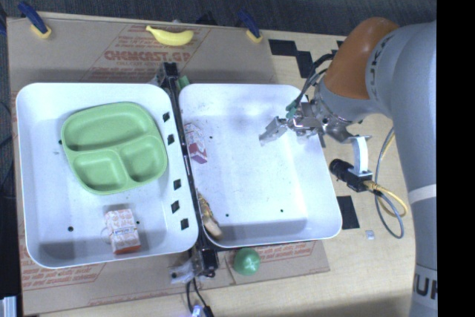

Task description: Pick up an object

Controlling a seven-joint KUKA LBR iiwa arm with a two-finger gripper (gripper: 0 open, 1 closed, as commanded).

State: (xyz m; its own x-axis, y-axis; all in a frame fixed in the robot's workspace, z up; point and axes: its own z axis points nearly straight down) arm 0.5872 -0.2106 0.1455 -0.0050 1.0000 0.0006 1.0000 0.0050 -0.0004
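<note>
We see a banana (170,35) at twelve o'clock outside the left bin (30,159), a green ball (247,261) at six. That bin holds a green divided tray (113,146) and a small carton (122,229); the gripper (272,130) hovers, spread and unladen, over the right bin (252,182).

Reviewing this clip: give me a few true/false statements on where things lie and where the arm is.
1. The green plate lies in the left bin. True.
2. The banana lies in the right bin. False: it lies on the cardboard behind both bins.
3. The gripper is over the right bin. True.
4. The green ball sits on the plate. False: it sits outside, in front of the right bin.
5. A small packet lies in the left bin, in front of the plate. True.
</note>
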